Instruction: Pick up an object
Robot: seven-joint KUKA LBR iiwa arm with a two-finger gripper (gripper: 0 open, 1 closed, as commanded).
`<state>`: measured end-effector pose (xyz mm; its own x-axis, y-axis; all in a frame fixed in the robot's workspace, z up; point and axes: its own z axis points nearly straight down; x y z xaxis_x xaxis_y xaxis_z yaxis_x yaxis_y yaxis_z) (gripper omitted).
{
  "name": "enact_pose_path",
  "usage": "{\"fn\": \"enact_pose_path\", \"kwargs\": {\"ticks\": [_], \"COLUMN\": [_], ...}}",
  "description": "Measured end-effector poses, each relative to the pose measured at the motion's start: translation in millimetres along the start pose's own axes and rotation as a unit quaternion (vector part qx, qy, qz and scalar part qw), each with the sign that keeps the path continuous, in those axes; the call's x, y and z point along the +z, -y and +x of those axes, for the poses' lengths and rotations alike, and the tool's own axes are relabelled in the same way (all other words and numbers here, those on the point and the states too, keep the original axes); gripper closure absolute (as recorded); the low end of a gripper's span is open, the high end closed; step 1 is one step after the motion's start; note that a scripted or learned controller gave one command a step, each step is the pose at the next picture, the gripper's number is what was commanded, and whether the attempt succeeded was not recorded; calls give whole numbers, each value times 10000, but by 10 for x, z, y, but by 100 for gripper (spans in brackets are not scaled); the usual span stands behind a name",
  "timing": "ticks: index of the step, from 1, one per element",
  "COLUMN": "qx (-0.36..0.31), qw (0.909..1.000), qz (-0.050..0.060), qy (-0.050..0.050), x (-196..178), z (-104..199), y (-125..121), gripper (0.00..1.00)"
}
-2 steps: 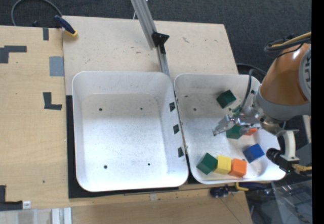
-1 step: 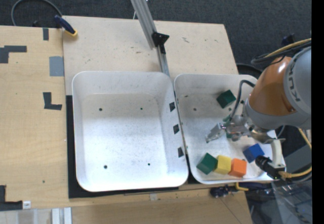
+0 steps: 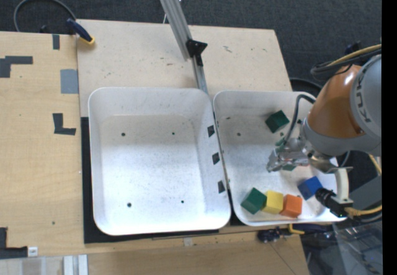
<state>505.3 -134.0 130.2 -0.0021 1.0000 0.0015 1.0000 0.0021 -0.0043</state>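
My tool [image 3: 283, 162] hangs over the right bin [image 3: 248, 106]; I cannot tell its grip state. Along the near wall lie a green block [image 3: 253, 200], a yellow block [image 3: 273, 201] and an orange block [image 3: 292, 205], touching in a row running left to right. A blue block [image 3: 308, 187] sits just beside them, a dark green block [image 3: 277, 121] apart, turned askew.

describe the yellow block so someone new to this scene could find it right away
Look in the right bin, along its near edge, where three blocks sit in a row. The yellow block is the middle one, with a green block on one side and an orange block on the other.
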Motion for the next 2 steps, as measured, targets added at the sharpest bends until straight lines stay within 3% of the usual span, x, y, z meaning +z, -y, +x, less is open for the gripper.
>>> {"fn": "enact_pose_path", "kwargs": {"ticks": [2], "qx": [3], "qw": [10000], "qz": [-36], "qy": [12], "x": [-840], "z": [6], "y": [-20], "gripper": [100]}}
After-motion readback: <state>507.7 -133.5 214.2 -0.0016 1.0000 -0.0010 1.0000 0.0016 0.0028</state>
